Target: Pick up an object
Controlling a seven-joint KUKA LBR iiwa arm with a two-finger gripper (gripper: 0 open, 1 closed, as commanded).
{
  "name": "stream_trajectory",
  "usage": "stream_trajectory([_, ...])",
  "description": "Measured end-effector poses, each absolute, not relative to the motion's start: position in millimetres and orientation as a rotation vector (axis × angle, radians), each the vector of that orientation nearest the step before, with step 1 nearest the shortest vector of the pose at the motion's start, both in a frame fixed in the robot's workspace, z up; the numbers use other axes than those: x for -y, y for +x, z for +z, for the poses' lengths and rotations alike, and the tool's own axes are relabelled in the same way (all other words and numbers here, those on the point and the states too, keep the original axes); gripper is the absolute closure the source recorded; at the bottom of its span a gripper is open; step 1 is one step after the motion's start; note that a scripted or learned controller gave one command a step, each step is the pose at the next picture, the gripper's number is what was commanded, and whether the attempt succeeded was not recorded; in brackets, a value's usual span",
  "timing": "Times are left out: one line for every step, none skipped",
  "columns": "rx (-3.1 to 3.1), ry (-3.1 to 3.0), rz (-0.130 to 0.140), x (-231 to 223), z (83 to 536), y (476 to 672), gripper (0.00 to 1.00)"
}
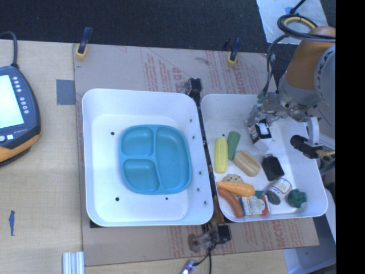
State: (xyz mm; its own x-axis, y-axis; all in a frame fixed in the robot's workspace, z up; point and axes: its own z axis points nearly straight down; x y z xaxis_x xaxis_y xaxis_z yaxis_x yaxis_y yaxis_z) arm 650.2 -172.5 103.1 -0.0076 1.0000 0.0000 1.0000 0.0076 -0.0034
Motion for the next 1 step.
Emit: stream_trajectory([2.230, -2.214, 0.003, 125.0, 93.6, 635.9, 1.00])
